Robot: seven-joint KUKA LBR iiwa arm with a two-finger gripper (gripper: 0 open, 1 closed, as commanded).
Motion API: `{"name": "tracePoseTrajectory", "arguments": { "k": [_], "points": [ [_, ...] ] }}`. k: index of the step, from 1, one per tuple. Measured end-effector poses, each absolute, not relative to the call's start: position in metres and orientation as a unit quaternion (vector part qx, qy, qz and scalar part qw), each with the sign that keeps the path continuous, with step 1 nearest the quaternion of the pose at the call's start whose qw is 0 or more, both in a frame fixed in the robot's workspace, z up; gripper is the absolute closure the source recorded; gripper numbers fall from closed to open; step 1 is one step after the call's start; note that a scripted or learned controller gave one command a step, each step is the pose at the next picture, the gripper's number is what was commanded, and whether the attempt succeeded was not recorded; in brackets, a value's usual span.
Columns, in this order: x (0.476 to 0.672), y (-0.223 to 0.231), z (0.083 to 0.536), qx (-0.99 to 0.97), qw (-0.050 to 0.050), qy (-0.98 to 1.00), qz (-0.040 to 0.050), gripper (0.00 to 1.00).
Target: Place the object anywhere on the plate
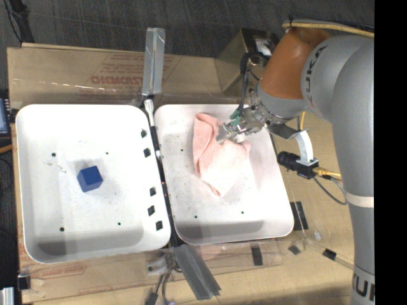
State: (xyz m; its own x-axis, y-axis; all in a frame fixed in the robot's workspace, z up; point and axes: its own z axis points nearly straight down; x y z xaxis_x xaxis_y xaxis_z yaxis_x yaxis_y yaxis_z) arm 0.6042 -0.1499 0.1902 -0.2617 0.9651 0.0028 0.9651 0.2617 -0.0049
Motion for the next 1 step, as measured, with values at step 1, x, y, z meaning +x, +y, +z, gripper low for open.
{"name": "tracePoseTrajectory", "arguments": {
  "k": [1],
  "points": [
    [0.6053, -0.1495, 0.2291, -0.605, 0.002, -0.796, 0.0010, 1.00]
  ]
}}
